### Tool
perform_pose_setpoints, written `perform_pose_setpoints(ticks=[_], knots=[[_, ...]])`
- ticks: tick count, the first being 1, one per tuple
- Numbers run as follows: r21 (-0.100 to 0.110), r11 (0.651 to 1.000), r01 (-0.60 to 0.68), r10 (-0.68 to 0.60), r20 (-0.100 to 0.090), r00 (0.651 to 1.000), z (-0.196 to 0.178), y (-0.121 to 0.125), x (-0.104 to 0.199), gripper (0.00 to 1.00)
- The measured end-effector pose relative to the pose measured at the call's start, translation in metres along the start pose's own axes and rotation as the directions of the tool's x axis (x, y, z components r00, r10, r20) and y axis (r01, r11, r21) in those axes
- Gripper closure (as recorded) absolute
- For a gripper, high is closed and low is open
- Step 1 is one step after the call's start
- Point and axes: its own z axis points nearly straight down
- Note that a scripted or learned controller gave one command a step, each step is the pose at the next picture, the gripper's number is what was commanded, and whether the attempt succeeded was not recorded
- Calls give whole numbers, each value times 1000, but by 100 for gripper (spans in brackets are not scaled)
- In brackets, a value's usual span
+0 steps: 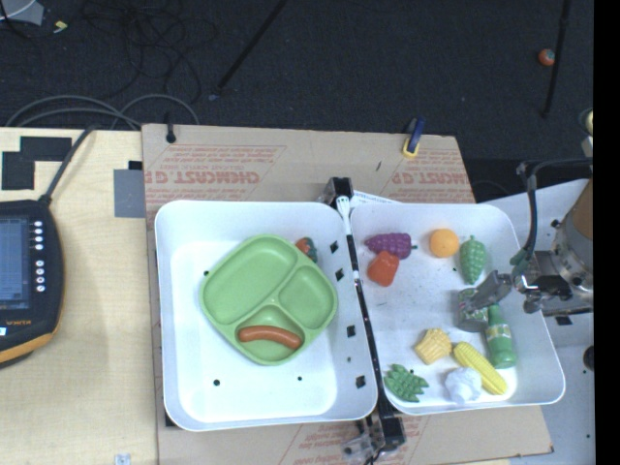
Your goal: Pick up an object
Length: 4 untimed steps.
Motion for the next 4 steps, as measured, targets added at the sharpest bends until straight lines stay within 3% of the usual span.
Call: perform_pose_setpoints(ticks=[1,2,3,4], knots=[[2,1000,0,0,-1,1000,-10,0,-1,100],[7,1000,9,-9,-5,1000,48,-4,101,100],[-13,1000,3,-3,1,1000,-71,-2,116,100],[-6,1000,9,-9,-1,1000,-120,-3,187,100]])
